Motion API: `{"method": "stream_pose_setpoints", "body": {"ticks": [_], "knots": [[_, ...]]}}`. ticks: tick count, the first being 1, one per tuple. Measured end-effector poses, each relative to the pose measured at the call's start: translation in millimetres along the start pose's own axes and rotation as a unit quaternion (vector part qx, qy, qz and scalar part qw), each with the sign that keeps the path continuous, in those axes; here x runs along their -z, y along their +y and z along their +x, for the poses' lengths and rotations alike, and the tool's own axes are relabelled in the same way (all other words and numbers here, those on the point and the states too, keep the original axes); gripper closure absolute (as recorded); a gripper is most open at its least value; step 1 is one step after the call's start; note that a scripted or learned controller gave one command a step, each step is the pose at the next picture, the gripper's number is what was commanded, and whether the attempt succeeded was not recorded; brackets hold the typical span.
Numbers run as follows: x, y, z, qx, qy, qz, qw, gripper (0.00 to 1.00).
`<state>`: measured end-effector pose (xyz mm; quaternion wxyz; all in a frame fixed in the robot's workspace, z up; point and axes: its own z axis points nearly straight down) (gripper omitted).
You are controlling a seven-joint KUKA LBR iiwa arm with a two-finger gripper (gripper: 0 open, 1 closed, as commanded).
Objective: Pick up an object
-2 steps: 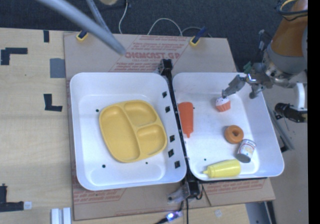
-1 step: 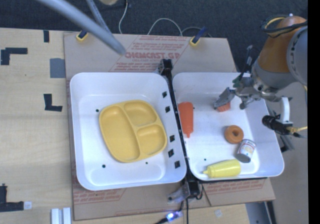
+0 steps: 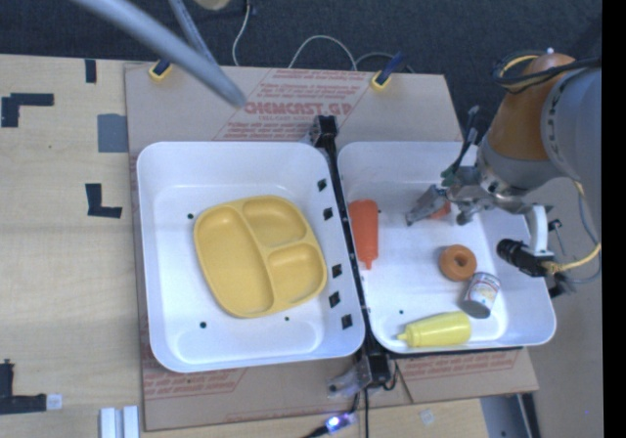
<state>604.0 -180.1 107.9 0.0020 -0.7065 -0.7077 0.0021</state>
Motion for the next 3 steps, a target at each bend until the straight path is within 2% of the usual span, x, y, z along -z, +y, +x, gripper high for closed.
{"method": "stream_pose_setpoints", "body": {"ticks": [1, 3], "knots": [[13.0, 1.1, 0.6, 0.001, 0.000, -0.002, 1.0000, 1.00], [122.3, -1.9, 8.6, 0.001, 0.000, -0.005, 1.0000, 1.00]]}}
